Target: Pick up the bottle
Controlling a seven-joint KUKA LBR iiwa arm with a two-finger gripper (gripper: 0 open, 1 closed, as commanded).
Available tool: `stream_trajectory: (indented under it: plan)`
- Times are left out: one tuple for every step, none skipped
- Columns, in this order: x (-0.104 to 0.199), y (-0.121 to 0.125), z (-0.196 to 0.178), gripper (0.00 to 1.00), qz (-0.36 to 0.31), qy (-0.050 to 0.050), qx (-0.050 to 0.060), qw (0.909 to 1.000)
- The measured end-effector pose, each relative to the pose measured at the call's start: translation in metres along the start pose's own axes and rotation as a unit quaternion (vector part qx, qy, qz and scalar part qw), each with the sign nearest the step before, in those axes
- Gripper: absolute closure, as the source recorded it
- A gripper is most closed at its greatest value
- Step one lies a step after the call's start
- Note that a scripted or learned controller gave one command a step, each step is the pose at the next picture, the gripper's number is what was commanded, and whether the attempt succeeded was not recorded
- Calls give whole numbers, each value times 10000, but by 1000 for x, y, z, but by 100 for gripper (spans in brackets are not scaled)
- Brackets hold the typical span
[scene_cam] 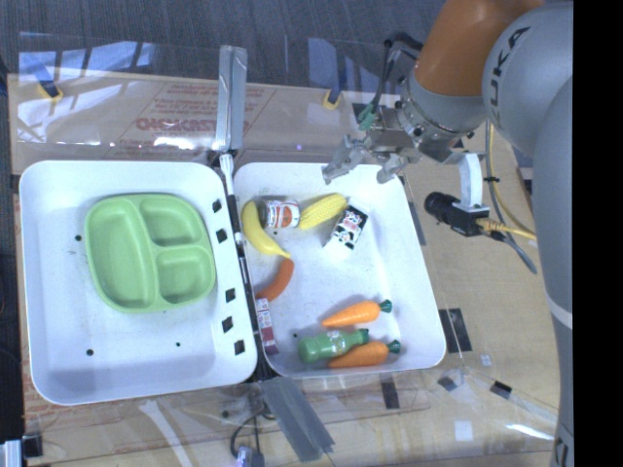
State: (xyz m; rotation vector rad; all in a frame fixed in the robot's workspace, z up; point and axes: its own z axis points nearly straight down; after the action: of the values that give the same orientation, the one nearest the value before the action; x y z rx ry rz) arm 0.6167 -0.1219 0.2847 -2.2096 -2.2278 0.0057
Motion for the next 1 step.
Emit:
stream_trajectory:
  plan:
    - [-29,-50,124,0,716,5,30,9974]
